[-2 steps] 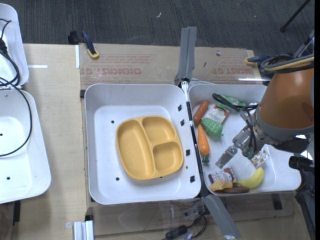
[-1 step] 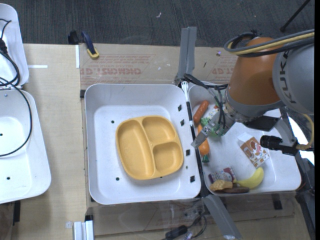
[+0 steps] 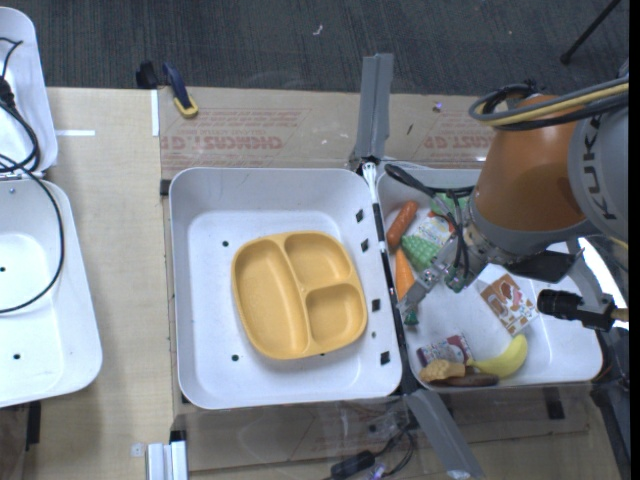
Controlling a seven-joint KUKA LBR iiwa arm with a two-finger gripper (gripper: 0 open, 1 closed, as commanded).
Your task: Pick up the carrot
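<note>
In the right bin (image 3: 560,368), my end effector (image 3: 425,290), fingers spread and holding nothing, hangs just right of the carrot (image 3: 403,270), which lies against the bin's left wall, its long axis running along that wall, tip toward the camera.

Two bins sit side by side; the left bin (image 3: 190,298) holds a divided plate (image 3: 298,293) at centre frame; the right bin (image 3: 560,363) holds a carrot (image 3: 401,224) at its upper left, a banana (image 3: 505,358) lower right, a card (image 3: 507,303) just above it.
</note>
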